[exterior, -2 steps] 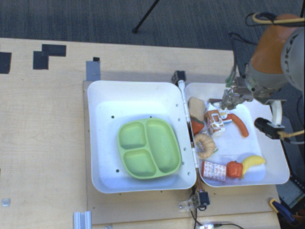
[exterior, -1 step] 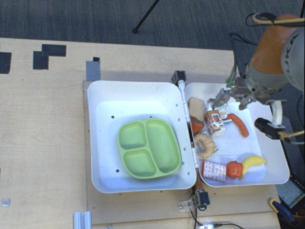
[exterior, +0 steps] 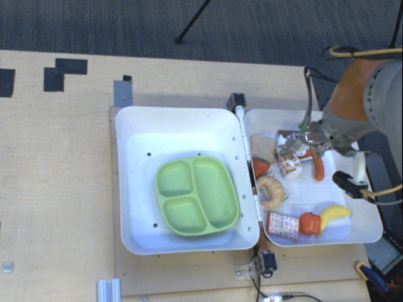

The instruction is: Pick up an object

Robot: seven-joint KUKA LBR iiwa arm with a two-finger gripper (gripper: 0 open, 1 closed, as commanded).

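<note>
My gripper point(exterior: 293, 146) hangs over the upper middle of the right bin point(exterior: 371, 231), on the grey arm with the orange band point(exterior: 352, 93) coming in from the right. Just below it, touching or nearly touching, lies a small white and red carton point(exterior: 289, 165). A red sausage point(exterior: 318, 169) lies right of the carton. Lower down are a bagel point(exterior: 272, 192), a red and white packet point(exterior: 283, 225), a red pepper point(exterior: 309, 223) and a banana point(exterior: 334, 213). An orange item point(exterior: 260, 167) and a tan piece point(exterior: 261, 146) sit by the bin's left wall.
The left bin point(exterior: 135, 168) holds a green divided plate point(exterior: 197, 195). A ridge point(exterior: 247, 162) separates the two bins. Cables point(exterior: 371, 194) run along the right bin's right side. Black markers point(exterior: 63, 74) lie on the bench at the far left.
</note>
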